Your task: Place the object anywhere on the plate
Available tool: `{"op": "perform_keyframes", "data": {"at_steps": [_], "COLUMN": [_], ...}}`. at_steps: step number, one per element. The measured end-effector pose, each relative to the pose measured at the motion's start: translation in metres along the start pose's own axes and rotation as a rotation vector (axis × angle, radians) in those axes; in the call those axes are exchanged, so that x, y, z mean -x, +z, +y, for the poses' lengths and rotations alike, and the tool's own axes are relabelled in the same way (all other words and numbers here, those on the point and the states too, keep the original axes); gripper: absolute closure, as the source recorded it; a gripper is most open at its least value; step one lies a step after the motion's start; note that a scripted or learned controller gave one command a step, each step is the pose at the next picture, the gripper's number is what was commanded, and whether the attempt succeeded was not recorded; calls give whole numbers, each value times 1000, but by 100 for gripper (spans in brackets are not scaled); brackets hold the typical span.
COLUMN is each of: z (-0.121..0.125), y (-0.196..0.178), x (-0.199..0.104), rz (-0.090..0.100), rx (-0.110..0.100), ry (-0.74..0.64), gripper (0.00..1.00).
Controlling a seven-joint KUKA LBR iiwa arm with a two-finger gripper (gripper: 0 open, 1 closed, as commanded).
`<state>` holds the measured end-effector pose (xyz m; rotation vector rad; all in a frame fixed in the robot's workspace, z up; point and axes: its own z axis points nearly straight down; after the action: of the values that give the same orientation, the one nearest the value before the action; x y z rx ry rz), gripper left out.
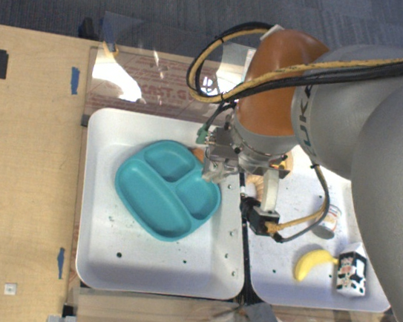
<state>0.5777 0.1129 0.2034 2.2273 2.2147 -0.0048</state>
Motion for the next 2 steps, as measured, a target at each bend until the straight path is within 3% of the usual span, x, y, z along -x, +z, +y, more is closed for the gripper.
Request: {"op": "perform_keyframes", "data": {"at_steps": [1,2], "z": [0,6], "y": [-1,73], "x": [-3,-101], "rz": [3,3], "rx": [2,-8], "ry": [-5,-15], "gripper": [0,0]}}
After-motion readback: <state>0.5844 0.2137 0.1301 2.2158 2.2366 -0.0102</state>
